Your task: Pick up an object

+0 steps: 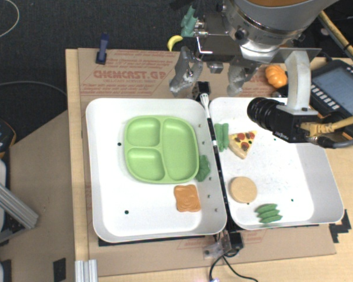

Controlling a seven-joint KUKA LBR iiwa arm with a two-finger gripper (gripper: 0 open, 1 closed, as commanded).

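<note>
Left bin: a shallow white plastic bin (106, 157) rests on the desk (141, 69), on a brown cardboard sheet printed with red lettering. It carries one pale green three-compartment plastic plate (162, 148), lying flat near the bin's centre with every compartment bare, probably as a place to set things. One orange toast-shaped toy slice (187, 198) lies just below the plate's lower right corner, apart from it. One dark green leafy toy piece (203, 168) sits at the plate's right edge, close against the dividing wall.

Right bin: a second shallow white plastic bin (306, 181) adjoins the first, and holds most of the loose candidates for the pick. One green bean-like toy strip (222, 136) lies along its left wall. One toy pizza wedge with red and dark toppings (243, 144) lies just to its right. One tan round cookie-shaped disc (243, 189) lies lower, well apart from the wedge. One cluster of green pea pods (268, 212) lies near the lower rim. A black cylindrical fixture (273, 117) overhangs the upper right part of this bin.

Arm: the end effector (209, 78) hangs above the far rim, over the seam between the bins, its two metal fingers (182, 75) spread apart with nothing between them. No object is grasped. One orange rounded toy (276, 75) lies outside the bins, on the cardboard at the upper right.

Count: two bins, one plate, six small toys inside the bins.
</note>
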